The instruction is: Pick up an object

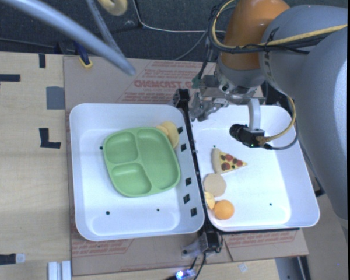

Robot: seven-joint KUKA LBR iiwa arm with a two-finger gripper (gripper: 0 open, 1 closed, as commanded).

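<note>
1. Pizza slice (228,161): toy, right bin (280,214), mid-floor; likely light, stiff and flat, so best pinched across its edges.
2. Orange ball (224,209): near front wall; probably smooth, prone to roll.
3. Beige disc (214,184): just above the ball.
4. Green divided plate (142,161): left bin.
5. Pincer (205,105): over the bins' divider, far end; open or closed, cannot tell.

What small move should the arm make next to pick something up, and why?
Probably shift the claw toward the pizza slice and lower. It hovers over the divider at the right bin's far edge, apart from every item there.
</note>
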